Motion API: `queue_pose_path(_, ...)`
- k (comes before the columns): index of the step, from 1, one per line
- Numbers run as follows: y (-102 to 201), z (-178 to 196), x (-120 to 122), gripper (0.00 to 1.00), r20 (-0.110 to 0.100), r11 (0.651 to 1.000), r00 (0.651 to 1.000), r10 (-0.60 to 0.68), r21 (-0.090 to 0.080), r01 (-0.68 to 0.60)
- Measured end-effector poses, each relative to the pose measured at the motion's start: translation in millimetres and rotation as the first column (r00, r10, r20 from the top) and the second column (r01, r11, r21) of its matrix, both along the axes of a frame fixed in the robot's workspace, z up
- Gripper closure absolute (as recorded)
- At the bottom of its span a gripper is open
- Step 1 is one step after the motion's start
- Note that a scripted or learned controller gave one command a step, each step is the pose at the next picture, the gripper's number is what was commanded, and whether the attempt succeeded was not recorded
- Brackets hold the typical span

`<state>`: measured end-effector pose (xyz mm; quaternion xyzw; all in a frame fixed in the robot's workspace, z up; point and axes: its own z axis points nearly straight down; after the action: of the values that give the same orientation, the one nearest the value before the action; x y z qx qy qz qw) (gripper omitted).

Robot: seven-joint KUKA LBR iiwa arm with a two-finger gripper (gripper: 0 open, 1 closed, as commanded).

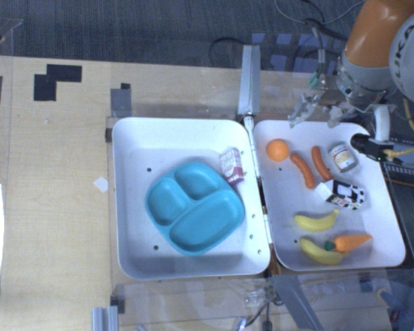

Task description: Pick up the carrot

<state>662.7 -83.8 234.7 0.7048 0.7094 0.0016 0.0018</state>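
The carrot (352, 241) is orange with a small green top and lies at the near right corner of the right bin (393, 250). Its green end touches a yellow banana (320, 252). My gripper (316, 113) hangs over the far rim of the right bin, well away from the carrot and up-view of it. Its two fingers are spread apart, open, with nothing between them.
The right bin also holds an orange (278, 150), two sausages (303, 169), a small can (343, 156), a black-and-white item (347, 195) and a second banana (315, 221). The left bin (127, 254) holds a blue divided plate (195, 207) and a small packet (232, 165).
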Motion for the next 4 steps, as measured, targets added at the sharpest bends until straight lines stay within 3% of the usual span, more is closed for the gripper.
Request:
queue_pose_path(1,59,38,7,0.0,0.002,0.999,0.999,0.042,0.001,-0.042)
queue_pose_path(2,52,-50,5,0.0,-0.001,0.997,0.997,0.082,0.0,-0.082)
queue_pose_path(3,-4,-94,-38,0.0,0.0,0.988,0.988,0.157,-0.001,-0.157)
queue_pose_path(4,-24,-60,-94,0.0,0.001,0.969,0.969,0.247,-0.002,-0.247)
